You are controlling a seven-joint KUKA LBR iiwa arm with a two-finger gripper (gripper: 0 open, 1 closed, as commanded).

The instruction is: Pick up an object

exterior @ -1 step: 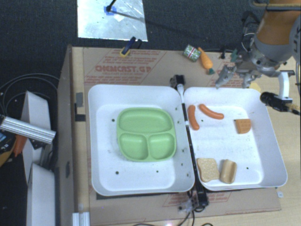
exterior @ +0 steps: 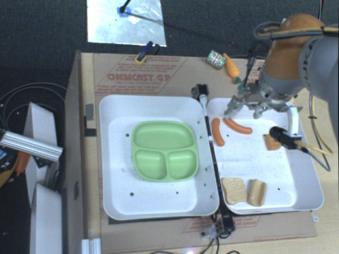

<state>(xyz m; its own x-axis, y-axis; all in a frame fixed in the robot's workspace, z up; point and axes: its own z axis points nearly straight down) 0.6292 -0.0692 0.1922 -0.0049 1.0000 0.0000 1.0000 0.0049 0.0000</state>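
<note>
Sausages lie in the right bin (exterior: pixel 304 187), toward its upper left: one sausage (exterior: pixel 238 126) slants just below the gripper, and a second sausage (exterior: pixel 217 132) lies nearly upright close to the wall shared with the left bin. The two are near each other but apart.

The gripper (exterior: pixel 244 106) hangs over the upper part of the right bin, above the slanted sausage. Whether its fingers are open or closed cannot be told from this angle, and nothing is seen held between them. The arm (exterior: pixel 296 52) comes in from the right, its orange band above the grey wrist.

Lower in the same bin, a bread slice (exterior: pixel 234 190) and a bun (exterior: pixel 257 192) sit side by side near the front wall, just beside each other. A small brown piece (exterior: pixel 273 142) lies toward the right, partly under a black part of the wrist gear.

The left bin (exterior: pixel 119 194) holds a green tray (exterior: pixel 164 150) with three compartments, set about in its middle.

Behind the bins, on the cardboard (exterior: pixel 137 75), lie a carrot (exterior: pixel 231 66) and a small can (exterior: pixel 216 59), close together, and a yellow-and-blue clip (exterior: pixel 145 53) sits at the cardboard's far edge. A shiny sheet (exterior: pixel 124 15) lies on the dark floor beyond.
</note>
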